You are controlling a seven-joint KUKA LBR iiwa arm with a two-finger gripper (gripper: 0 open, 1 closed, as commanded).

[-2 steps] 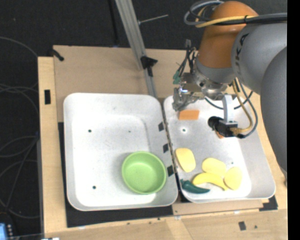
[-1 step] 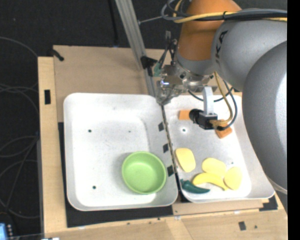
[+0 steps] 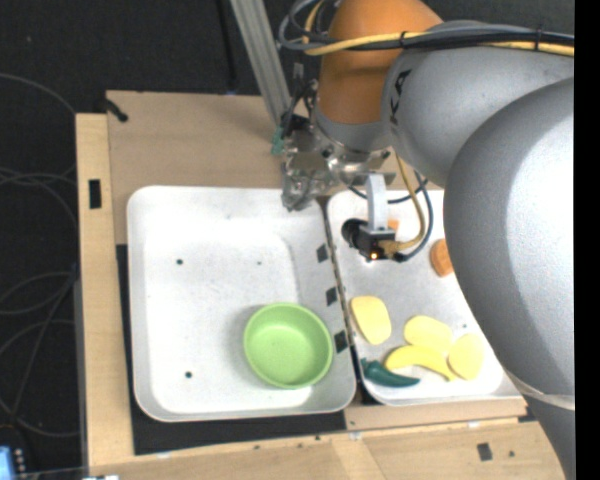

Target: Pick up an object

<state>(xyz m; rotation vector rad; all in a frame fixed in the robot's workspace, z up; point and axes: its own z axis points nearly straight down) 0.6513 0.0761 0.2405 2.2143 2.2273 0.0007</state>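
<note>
Above the far end of the divider between the two white bins [image 3: 160,268], my gripper [image 3: 298,190] hovers; whether my fingers are apart I cannot tell. Yellow pieces [image 3: 370,318] lie in the right bin, green bowl [image 3: 288,344] left. I judge a straight, centred descent over one piece best.

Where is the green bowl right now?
The green bowl sits in the left bin, in its near right corner, right beside the wall that divides the two bins. Across that wall lie yellow pieces in the right bin.
</note>
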